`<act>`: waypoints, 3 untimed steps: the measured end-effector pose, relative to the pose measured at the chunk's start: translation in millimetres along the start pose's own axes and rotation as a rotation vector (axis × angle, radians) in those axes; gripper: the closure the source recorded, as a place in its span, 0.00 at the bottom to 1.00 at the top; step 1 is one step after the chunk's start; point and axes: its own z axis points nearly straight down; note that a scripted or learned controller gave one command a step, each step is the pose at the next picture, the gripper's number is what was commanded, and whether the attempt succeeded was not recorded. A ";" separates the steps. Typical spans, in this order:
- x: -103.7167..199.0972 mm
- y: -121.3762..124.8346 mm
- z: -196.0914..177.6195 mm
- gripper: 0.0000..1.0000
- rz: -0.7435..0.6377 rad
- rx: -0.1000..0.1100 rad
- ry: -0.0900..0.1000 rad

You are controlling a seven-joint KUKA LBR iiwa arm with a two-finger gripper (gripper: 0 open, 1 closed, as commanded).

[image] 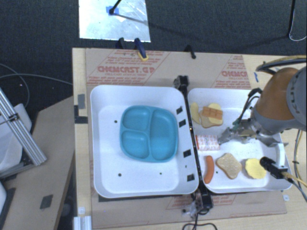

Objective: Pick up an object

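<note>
The gripper [226, 137] is hanging low inside the right bin [240, 94], its tip reaching out from the grey and orange arm [280, 102]; whether it is released or clenched cannot be told at this angle, and nothing is showing between its tips. Just beside the tip, on the side facing the divider, a small red-and-white packet [207, 142] is lying flat, and this is probably the thing being gone for. To do the grasp well, the arm should be centring over the packet and coming straight down, since an off-centre close would likely be sliding it against the wall. Nearer the camera than the gripper, a sausage [209, 169], a bread slice [229, 165] and a yellow piece [254, 168] are resting apart from one another. Beyond the gripper, a waffle [212, 113] is sitting on pale slices. Well away past the divider, a blue tray [147, 132] is lying in the left bin [108, 176].
</note>
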 end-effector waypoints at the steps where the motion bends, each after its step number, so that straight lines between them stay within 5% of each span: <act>1: 59.8 43.9 -3.4 0.00 -0.003 -0.012 -0.006; 2: 142.5 58.8 -109.7 0.00 -0.006 -0.022 -0.002; 3: 132.0 27.3 -101.5 0.00 0.000 -0.005 -0.002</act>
